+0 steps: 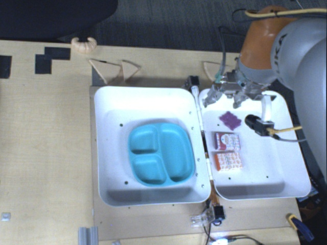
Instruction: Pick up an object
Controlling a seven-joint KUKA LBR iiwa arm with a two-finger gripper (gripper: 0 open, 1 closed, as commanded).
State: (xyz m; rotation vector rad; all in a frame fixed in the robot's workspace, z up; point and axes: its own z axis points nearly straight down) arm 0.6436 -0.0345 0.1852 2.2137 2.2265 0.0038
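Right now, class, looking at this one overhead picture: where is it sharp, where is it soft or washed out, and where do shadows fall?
Camera view: the blue divided tray is fairly crisp, with shadow along the left bin's near wall; the right bin's white floor looks bright and flat; the print on the two small red-and-white packets is too blurred to read; the hand and the purple object look soft.

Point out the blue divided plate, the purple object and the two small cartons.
blue divided plate [162,153], camera view, its centre ridge.
purple object [230,120], camera view, its middle.
two small cartons [226,151], camera view, where they meet.
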